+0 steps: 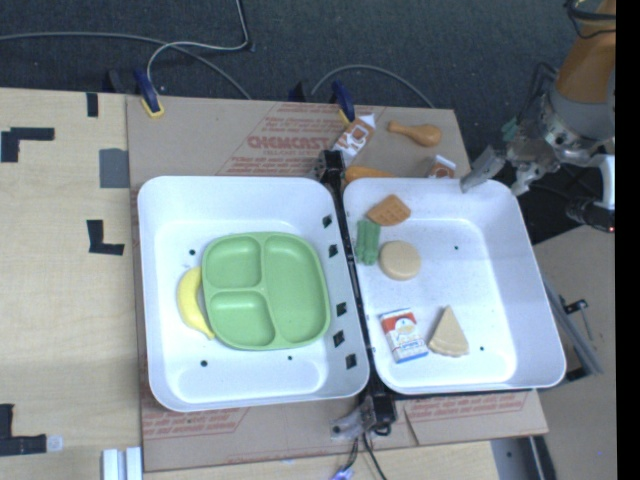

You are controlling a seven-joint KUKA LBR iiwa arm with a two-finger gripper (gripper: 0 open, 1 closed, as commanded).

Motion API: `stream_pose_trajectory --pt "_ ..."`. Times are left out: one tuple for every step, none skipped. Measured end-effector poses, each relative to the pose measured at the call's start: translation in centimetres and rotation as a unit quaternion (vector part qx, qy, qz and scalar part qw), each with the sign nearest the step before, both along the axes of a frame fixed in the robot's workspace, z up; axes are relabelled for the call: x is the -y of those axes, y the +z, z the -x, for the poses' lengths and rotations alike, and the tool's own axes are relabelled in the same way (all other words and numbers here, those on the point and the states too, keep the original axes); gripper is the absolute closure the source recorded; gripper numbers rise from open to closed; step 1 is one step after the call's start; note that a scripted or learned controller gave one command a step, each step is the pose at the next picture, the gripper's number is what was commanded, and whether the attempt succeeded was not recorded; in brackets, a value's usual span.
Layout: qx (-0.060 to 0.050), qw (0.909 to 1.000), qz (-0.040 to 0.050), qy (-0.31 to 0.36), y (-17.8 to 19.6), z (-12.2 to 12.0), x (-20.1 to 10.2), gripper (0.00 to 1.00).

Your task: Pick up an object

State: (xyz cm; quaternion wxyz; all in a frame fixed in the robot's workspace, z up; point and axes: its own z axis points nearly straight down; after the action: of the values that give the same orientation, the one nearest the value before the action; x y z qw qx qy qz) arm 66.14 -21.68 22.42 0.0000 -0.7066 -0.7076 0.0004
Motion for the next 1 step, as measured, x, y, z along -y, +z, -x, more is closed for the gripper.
stream_pose_trajectory --pt "-0.002 1.0 -0.0013 0.0 -8.87 7.19 -8.24 0.0"
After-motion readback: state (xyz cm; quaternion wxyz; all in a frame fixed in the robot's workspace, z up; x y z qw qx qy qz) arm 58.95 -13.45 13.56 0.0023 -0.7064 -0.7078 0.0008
